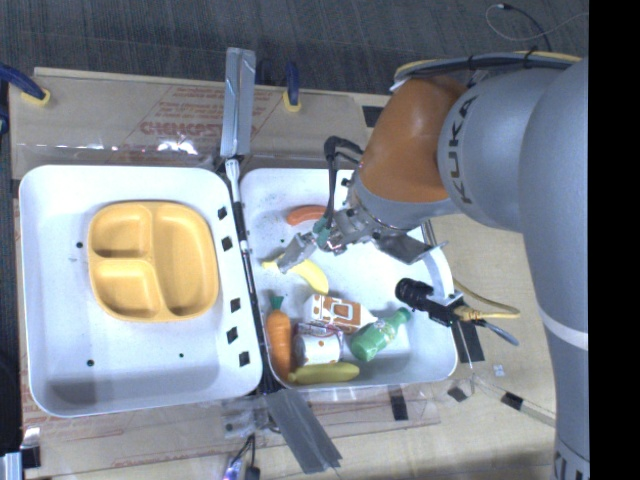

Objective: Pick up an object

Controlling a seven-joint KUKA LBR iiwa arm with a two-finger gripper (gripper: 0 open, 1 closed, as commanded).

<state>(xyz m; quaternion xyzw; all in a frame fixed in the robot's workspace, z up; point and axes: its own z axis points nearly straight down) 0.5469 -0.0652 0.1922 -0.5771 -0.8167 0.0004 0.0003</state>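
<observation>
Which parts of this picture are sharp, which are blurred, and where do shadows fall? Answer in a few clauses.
Camera view: the yellow divided tray in the left bin is sharp and evenly lit; a soft grey shadow lies along that bin's lower left corner; the gripper over the right bin looks slightly smeared; the carrot and green bottle are soft but readable.

A robotics lab: a grey KUKA arm [500, 158] with an orange band reaches over a worktop [500, 258] holding two white bins [50, 298], clamped and taped in place, with loose cables [490, 313], toy food [281, 340] and dark carpet [300, 8] around.
</observation>
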